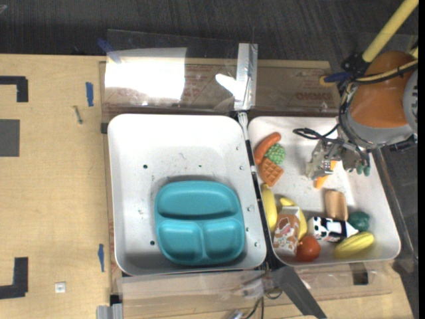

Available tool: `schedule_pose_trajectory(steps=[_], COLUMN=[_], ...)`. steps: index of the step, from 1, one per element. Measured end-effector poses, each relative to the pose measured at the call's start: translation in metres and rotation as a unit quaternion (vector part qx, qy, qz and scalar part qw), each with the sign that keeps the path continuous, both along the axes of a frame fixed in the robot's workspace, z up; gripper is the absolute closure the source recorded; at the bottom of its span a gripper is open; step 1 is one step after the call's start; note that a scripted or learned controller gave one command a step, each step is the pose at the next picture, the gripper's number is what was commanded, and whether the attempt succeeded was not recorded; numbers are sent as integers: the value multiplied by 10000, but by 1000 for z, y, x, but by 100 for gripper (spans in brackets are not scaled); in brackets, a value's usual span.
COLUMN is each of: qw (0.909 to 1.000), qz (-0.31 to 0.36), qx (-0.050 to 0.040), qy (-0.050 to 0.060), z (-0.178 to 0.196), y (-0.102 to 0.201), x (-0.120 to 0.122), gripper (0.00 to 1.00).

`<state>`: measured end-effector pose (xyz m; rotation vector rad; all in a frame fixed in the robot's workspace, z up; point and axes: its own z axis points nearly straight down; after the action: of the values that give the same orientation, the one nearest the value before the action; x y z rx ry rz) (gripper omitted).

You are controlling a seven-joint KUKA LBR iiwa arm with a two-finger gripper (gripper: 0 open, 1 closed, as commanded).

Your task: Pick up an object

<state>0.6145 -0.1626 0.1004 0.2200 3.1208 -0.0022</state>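
bright overhead light, glare on plastic sheet (146, 78)

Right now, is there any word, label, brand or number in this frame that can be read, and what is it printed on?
None can be read.
Carton in the right bin: printed front, too small and blurred.
Cardboard strip behind the bins: faint reddish lettering, too blurred to make out.

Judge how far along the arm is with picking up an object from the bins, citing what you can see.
Done: the end effector is low over the right bin, above a small orange piece. In hand: nothing visibly gripped. Left: closing on an item and lifting; the toy foods, such as the banana and tomato, lie in the bin.
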Motion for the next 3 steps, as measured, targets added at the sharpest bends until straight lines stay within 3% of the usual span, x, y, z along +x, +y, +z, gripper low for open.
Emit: schedule_pose_trajectory(steps=[1,2,3], qw=[9977,9977,9976], qz=[678,679,688], qx=[1,-6,-9], qy=[23,-4,-12], z=[-12,-11,-1], y=[29,29,29], x=[-79,-78,-77], gripper=[100,0,100])
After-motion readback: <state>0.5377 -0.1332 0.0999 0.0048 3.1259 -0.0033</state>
